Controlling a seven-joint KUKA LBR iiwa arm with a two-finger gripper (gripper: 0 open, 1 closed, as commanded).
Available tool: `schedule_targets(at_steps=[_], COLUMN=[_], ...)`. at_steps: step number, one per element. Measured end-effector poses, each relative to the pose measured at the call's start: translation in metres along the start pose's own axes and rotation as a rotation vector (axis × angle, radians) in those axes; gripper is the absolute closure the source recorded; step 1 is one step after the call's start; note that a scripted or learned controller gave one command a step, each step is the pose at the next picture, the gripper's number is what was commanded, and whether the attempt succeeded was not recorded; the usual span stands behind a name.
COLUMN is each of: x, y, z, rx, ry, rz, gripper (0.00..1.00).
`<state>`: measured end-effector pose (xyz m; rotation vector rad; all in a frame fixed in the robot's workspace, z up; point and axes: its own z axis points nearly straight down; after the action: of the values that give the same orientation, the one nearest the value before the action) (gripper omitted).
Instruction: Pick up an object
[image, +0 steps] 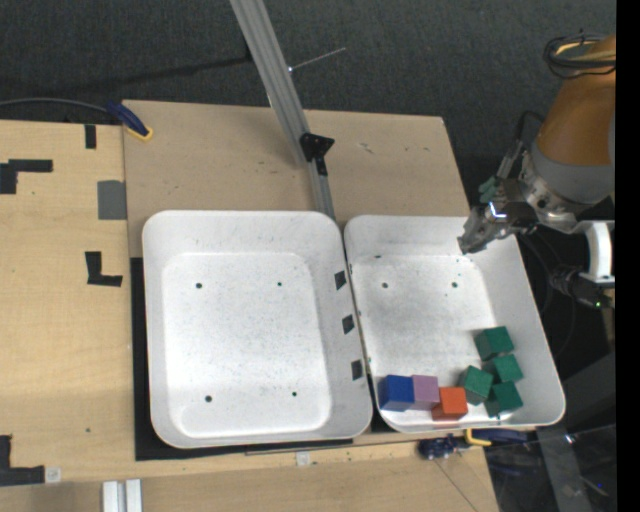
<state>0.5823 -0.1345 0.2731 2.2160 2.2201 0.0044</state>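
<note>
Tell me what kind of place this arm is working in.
Most likely a lab test bench for robot picking. Two shallow white bins sit side by side on a plywood benchtop marked with black tape, and small colored blocks fill one corner of the right bin. The tool is over that bin's far edge.

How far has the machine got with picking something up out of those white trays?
Nothing looks picked up yet. The small blocks, among them the blue cube, the orange cube and the green blocks, all lie in the near corner of the right white tray. The pincer hangs at that tray's far edge, apart from them. Left to do: reaching a block, gripping it and lifting.
</note>
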Motion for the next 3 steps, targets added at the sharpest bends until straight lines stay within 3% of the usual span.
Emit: schedule_targets(at_steps=[3], x=[0.163], y=[-0.019], z=[0.004], rx=[0.007], ry=[0.003], rz=[-0.006], gripper=[1.0])
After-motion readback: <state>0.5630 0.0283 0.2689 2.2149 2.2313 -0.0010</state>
